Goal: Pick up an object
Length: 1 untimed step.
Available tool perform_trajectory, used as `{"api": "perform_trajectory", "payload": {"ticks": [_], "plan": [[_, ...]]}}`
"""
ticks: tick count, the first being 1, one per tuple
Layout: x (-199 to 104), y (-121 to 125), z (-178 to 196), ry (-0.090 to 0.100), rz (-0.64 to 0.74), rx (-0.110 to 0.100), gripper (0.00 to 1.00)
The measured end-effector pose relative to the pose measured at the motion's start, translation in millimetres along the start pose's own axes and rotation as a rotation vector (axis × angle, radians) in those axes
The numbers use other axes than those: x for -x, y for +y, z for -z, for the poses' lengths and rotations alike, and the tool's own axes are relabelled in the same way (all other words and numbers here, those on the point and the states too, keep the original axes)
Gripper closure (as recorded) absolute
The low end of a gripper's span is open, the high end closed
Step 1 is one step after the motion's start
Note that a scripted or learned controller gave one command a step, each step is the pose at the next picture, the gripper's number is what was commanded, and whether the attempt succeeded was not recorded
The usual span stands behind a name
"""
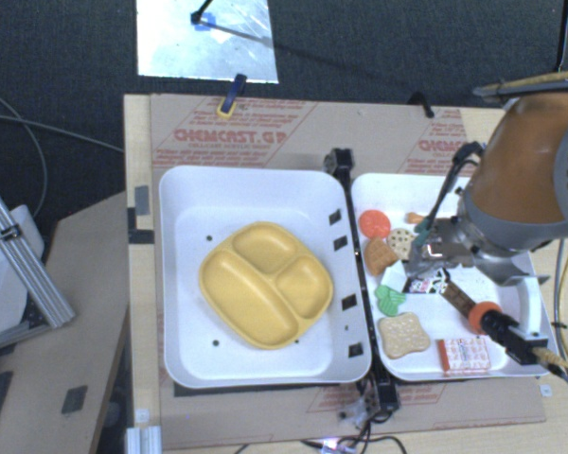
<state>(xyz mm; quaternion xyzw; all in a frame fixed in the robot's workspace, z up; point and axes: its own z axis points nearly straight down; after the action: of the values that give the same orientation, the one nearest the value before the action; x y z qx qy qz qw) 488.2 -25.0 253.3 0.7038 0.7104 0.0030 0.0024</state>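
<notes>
Over the right bin [528,296], the gripper [426,253] is hanging low above a cluster of small toy foods; whether it is clenched or released I cannot tell. Just left of it a brown cookie [380,253] is lying, with an orange disc [375,223] beyond that. Directly beneath it a black-and-white piece [426,283] is sitting. Nearer the camera a green piece [390,299], a toast slice [402,335] and a red packet [465,354] are resting. Well left, a yellow divided plate [265,283] is sitting in the left bin [185,206].
</notes>
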Motion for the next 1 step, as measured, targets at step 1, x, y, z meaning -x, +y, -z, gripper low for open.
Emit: {"api": "perform_trajectory", "payload": {"ticks": [1], "plan": [[-52.6,8.8,-33.3,0.001,0.0,-0.009,1.0]]}}
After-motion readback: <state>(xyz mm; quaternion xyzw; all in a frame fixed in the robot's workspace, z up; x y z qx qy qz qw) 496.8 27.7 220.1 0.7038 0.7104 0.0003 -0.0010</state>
